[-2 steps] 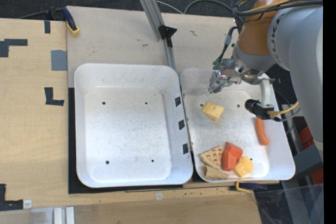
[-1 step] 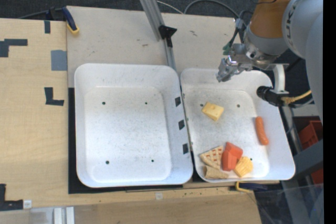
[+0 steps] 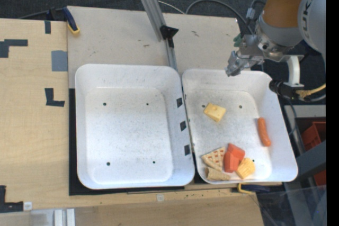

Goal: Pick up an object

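Note:
The right bin (image 3: pixel 275 114) holds several toy foods. A yellow cheese block (image 3: pixel 214 112) lies near its middle. An orange carrot-like piece (image 3: pixel 264 132) rests by the right wall. At the front edge a waffle piece (image 3: pixel 213 158), a red-orange chunk (image 3: pixel 233 157) and a yellow ridged piece (image 3: pixel 246 168) sit bunched together, with a tan cracker (image 3: pixel 217 174) below them. My gripper (image 3: pixel 234 69) hangs over the bin's back rim, above and behind the cheese block, with nothing seen between its fingers.
The left bin (image 3: pixel 85 114) sits beside the right one, with black clips (image 3: pixel 183 125) along the shared walls. A slanted metal post (image 3: pixel 151 0) rises behind the bins. Black cables (image 3: pixel 212 5) trail near the arm.

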{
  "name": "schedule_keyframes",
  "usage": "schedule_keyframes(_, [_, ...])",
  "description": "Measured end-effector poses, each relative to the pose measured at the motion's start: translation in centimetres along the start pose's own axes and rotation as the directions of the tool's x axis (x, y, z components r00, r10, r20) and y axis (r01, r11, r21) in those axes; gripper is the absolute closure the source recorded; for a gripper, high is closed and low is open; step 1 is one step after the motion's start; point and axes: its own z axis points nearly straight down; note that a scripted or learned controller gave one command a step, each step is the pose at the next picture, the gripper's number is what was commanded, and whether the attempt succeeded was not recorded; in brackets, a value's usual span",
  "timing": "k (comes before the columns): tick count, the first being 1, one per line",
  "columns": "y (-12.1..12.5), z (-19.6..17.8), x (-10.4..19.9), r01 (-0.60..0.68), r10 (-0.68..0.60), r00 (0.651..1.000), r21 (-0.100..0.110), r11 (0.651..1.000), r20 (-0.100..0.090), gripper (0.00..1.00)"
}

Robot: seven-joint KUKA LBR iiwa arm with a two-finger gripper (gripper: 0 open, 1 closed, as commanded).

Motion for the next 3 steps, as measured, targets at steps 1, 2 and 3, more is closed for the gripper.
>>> schedule_keyframes(1, [-1.0, -0.2, 5.7, 0.005, -0.005, 1.000, 0.004, 1.000, -0.002, 1.00])
schedule_keyframes(2, [-1.4, 1.6, 11.6, 0.006, -0.006, 1.000, 0.008, 1.000, -0.002, 1.00])
schedule_keyframes(3, [-1.6, 3.3, 16.6, 0.005, -0.004, 1.000, 0.008, 1.000, -0.001, 1.00])
